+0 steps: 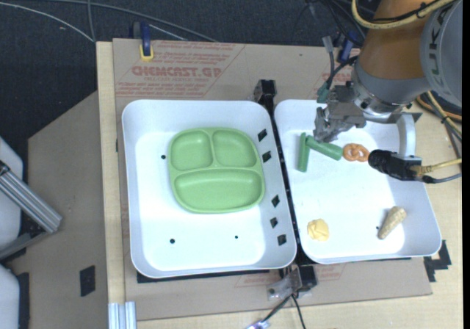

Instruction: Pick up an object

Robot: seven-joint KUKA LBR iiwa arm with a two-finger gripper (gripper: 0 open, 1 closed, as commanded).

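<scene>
My gripper (pixel 327 131) hangs over the back of the right bin (pixel 352 247), directly above a green L-shaped piece (pixel 311 151). The tips sit at or just above the piece's upper end. An orange pretzel-shaped toy (pixel 355 152) lies just right of the green piece. Toward the front of the same bin rest a yellow lumpy toy (pixel 318 229) and a beige cone-shaped toy (pixel 392 222).
The left bin (pixel 147 232) holds a green divided plate (pixel 216 170). A black clip divider (pixel 273 166) runs between the bins. A black cylinder with a yellow cable (pixel 396 164) juts in from the right over the right bin. Cardboard lies under both bins.
</scene>
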